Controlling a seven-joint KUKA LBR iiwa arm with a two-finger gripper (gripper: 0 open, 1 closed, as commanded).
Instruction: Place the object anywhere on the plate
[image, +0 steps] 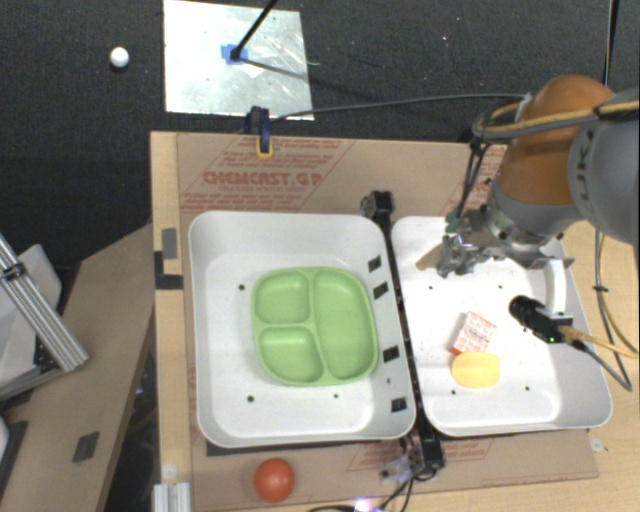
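On the left, the green 3-compartment plastic plate (313, 325) sits mid-bin in the left white bin (215, 400), bare and ready to receive. Over in the right white bin (580, 405), a yellow rounded block (476, 371) lies touching a small red-and-white packet (474, 331), both loose. The gripper (455, 252) hovers near that bin's far-left corner, well apart; whether its jaws are apart or together I cannot tell, blurred

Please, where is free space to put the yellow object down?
The green plate in the left bin has bare compartments. The right bin is crowded: yellow object, red-and-white packet, gripper.
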